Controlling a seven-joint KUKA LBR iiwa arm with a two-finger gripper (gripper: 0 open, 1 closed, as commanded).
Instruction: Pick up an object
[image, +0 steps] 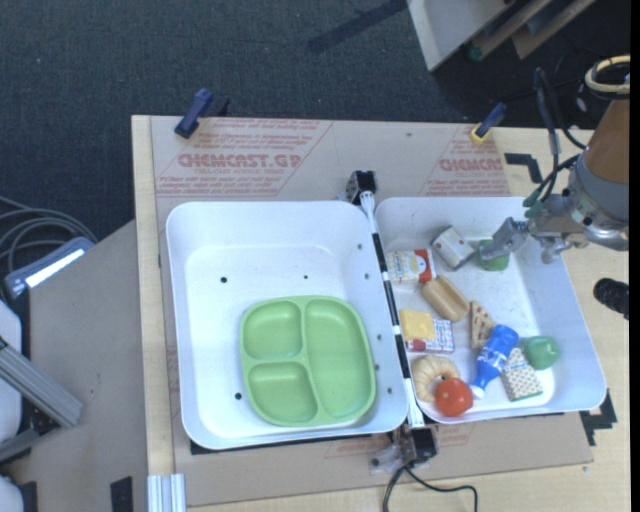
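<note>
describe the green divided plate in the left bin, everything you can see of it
The green divided plate is a pale lime tray, plastic by its look, a rounded rectangle with a raised rim. Ridges split it into three compartments: two smaller ones on the left and one long one on the right, all bare. It lies flat, face up and turned slightly askew, on the floor of the left bin, toward the near right corner. Nothing but the bin floor touches it.

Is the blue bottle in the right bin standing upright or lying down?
Lying down. The blue bottle rests on its side on the right bin floor, white cap pointing toward the tomato.
</note>
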